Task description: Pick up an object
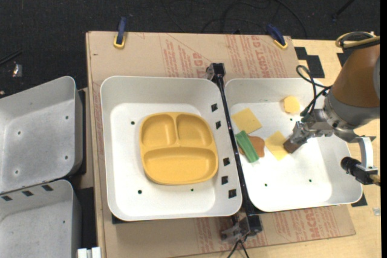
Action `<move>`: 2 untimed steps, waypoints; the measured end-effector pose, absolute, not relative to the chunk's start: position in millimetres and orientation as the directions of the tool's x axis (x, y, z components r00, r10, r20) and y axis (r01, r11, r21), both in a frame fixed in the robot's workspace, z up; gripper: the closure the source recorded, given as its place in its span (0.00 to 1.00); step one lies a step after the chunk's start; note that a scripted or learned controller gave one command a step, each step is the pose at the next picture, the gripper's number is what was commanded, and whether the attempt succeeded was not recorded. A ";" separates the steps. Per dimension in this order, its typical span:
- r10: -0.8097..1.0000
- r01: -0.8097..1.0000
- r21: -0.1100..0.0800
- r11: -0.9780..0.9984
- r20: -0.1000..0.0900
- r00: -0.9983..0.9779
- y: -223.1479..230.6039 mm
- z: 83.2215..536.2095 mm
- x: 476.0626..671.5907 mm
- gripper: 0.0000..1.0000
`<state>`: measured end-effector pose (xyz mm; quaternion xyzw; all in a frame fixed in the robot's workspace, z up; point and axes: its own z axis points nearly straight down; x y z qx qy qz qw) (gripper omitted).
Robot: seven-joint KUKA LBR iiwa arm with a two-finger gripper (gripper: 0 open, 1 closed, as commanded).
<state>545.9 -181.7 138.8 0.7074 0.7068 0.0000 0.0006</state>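
Note:
The right bin holds several small food toys. A pale yellow square lies near its left wall, and a round yellow piece sits toward the back. A green strip leans against an orange-brown round piece. A smaller yellow slice lies mid-bin. My gripper reaches in from the right and hangs low at that slice's right edge, with a dark brown bit at its tip. The orange band of the arm shows at the right.
The left bin carries a yellow divided plate in its middle. A black divider runs between the bins. Cardboard underlies both. Grey trays sit off to the left. Cables lie on the dark floor behind.

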 end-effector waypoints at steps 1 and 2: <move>1.000 1.000 0.004 0.002 -0.002 -0.002 -181.9 181.3 550.2 1.00; 1.000 1.000 0.004 0.002 -0.002 -0.002 -184.0 223.8 550.6 1.00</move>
